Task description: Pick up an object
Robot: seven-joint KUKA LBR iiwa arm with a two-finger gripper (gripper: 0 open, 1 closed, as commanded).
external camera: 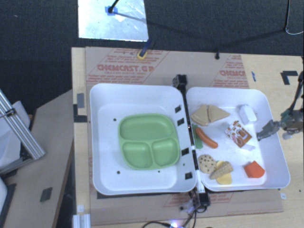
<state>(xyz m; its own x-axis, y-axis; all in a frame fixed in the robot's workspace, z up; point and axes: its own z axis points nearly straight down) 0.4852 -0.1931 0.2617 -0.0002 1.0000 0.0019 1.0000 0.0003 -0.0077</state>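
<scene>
My gripper (266,129) hovered at the right bin's (280,158) right rim; whether open, I couldn't tell. Nearest lay the small printed carton (239,134): probably light, stiff, best pinched across its flat sides.

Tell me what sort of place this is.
Probably a robotics lab bench set up for pick-and-place trials, not a real kitchen. Two white bins sit on a cardboard-covered bench; one holds a green divided plate, the other toy food such as a hot dog and cookie. A gripper reaches in beside them.
</scene>
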